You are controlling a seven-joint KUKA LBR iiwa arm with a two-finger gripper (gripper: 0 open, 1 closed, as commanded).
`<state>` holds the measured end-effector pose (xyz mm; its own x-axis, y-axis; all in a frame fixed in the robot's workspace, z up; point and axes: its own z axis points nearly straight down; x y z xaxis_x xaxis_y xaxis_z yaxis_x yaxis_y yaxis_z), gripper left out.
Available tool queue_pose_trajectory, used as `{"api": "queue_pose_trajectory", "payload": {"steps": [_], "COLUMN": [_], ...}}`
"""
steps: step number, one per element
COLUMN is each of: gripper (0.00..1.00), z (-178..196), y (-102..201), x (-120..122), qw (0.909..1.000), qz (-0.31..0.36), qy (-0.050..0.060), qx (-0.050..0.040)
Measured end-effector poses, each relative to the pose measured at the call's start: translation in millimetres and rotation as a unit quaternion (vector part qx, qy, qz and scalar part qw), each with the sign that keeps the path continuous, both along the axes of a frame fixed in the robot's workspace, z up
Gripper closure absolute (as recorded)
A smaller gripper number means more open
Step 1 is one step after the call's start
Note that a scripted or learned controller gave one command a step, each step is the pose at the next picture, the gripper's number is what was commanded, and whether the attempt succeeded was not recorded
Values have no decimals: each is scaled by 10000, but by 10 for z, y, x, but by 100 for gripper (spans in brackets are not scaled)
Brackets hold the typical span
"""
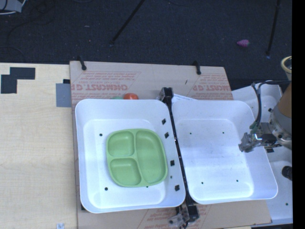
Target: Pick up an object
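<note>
— Where is the green plate (137, 157)?
— It lies flat in the left bin (90, 123), toward 9 o'clock.
— And the gripper (249, 143)?
— It hangs over the right bin (217, 190), at 3 o'clock, well apart from the plate.

A dark carpeted floor (143, 27) fills the top of the view, crossed by thin black cables (131, 13) and a stand leg (274, 18); a small purple scrap (243, 43) lies on it. Below, a pale wooden tabletop (33, 151) carries black and grey patches (16, 78) — and a printed cardboard sheet (143, 82), held by two black clamps (82, 64). The light is even.
</note>
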<state>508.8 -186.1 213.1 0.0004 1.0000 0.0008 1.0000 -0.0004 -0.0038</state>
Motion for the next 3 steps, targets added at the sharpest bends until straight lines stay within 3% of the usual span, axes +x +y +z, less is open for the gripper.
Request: {"api": "queue_pose_trajectory", "payload": {"steps": [3], "gripper": [100], "z": [-106], "y": [1656], "x": [242], "qw": [10000], "qz": [24], "qy": [5], "qx": [10]}}
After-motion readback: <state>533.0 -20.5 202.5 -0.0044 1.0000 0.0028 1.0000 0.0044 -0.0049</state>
